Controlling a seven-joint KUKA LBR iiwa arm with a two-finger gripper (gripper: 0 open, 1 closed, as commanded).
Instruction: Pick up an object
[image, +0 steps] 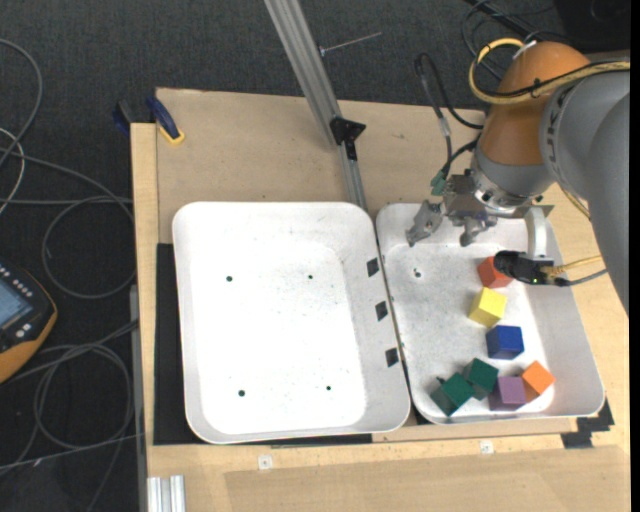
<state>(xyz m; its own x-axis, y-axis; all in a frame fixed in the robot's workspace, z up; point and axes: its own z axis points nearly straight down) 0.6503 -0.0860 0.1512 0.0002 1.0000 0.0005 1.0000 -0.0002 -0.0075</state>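
Observation:
My gripper (441, 231) hangs over the far end of the right bin (430, 300), its two fingers spread apart with nothing between them. The blocks lie nearer the camera and to the right of it: a red block (492, 271), a yellow block (487, 306), a blue block (505, 341), an orange block (538, 378), a purple block (511, 390) and two dark green blocks (468, 385). The red block is the closest to the gripper, roughly a finger's length to its right.
The left bin (270, 320) sits beside the right one, with black clips (381, 310) along the shared edge. A metal pole (318, 90) slants across the bench's far side. Cables run along the floor at left.

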